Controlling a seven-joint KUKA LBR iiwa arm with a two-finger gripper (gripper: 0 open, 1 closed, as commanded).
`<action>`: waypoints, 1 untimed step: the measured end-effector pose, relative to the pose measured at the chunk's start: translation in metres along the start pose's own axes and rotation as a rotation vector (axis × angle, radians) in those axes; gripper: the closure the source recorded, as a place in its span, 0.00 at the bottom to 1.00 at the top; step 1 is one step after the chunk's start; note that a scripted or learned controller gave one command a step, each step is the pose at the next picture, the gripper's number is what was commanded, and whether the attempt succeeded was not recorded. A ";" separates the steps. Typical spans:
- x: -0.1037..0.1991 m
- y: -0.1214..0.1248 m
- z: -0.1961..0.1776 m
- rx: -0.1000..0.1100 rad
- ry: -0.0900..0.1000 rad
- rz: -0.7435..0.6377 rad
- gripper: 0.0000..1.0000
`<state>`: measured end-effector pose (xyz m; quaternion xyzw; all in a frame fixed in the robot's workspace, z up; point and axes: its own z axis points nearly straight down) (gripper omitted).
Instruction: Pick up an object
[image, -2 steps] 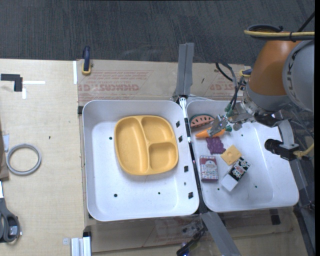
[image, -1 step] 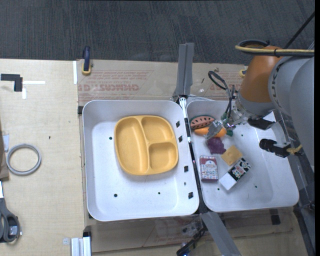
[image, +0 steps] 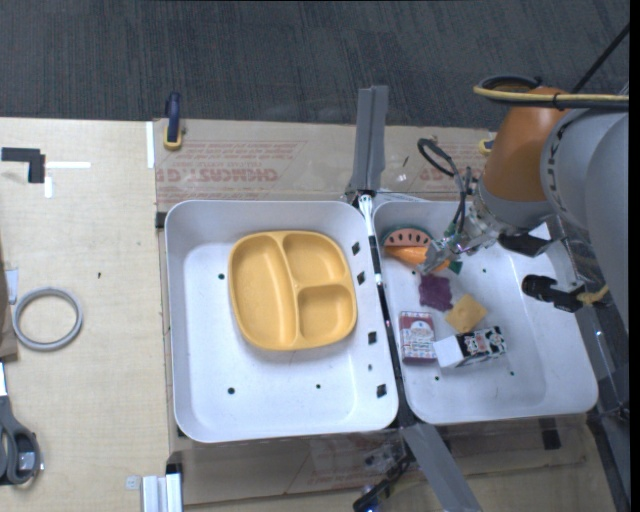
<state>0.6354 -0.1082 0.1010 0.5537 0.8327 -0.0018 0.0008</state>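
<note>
Two white bins sit side by side on the counter (image: 80, 200). On the counter's far left lie a tape ring (image: 45, 318) and scissors (image: 18, 452). The left bin (image: 200, 400) holds a yellow divided plate (image: 292, 290). The right bin (image: 520, 390) holds an orange piece (image: 408, 252), a purple piece (image: 435, 291), a tan block (image: 465, 313), a red-and-white packet (image: 417, 337) and a small box (image: 480, 346); their print is too small to read. The tool (image: 442, 258) is low at the right bin's back left, touching or just over the orange piece; how wide it stands I cannot tell. The arm (image: 560, 160) bends in from the right, orange band above the wrist.
</note>
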 end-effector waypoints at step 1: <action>0.052 0.047 -0.091 -0.001 0.001 0.160 1.00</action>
